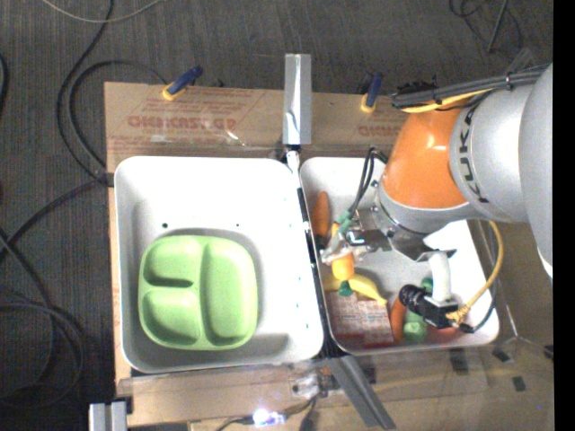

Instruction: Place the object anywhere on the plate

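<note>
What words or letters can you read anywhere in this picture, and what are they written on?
"KUKA", only partly visible, runs in dark letters down the grey robot arm.
Red print on the cardboard sheet behind the bins is too blurred to read.
The red and white packet in the right bin has print too small to read.

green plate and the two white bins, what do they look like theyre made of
The green plate looks like moulded plastic with a matte finish: one even colour, soft rounded dividers between its compartments, no sharp glare. The left white bin and the right white bin also look like plastic, smooth and faintly glossy, with rounded corners and thin rims, though coated metal cannot be ruled out.
</note>
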Tool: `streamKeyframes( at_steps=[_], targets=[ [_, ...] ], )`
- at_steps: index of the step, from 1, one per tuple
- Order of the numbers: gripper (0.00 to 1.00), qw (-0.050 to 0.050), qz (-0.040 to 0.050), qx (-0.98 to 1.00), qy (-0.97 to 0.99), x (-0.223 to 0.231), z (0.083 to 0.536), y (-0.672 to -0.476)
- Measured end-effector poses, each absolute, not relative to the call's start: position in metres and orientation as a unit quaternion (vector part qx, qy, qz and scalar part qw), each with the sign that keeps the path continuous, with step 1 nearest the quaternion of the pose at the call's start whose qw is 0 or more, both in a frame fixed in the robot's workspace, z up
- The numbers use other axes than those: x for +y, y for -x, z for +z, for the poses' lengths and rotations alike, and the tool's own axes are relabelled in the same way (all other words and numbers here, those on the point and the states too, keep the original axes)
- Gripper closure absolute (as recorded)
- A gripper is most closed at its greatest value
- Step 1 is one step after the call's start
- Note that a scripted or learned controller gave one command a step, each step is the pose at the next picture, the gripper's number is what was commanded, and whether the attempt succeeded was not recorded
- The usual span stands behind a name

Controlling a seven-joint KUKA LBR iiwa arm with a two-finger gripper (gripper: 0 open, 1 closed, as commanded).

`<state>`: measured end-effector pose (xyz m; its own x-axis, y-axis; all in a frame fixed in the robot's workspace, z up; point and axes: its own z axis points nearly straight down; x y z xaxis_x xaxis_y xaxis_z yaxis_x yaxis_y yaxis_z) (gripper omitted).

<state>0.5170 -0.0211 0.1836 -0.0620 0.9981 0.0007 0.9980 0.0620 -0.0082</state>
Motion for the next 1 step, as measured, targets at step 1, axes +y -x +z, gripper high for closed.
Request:
streamKeyframes(
  at_steps=[1],
  targets=[
    [1.00,0.002,0.0015,-0.766,0.643,-0.0186,0.2251,-0.5179]
  ],
)
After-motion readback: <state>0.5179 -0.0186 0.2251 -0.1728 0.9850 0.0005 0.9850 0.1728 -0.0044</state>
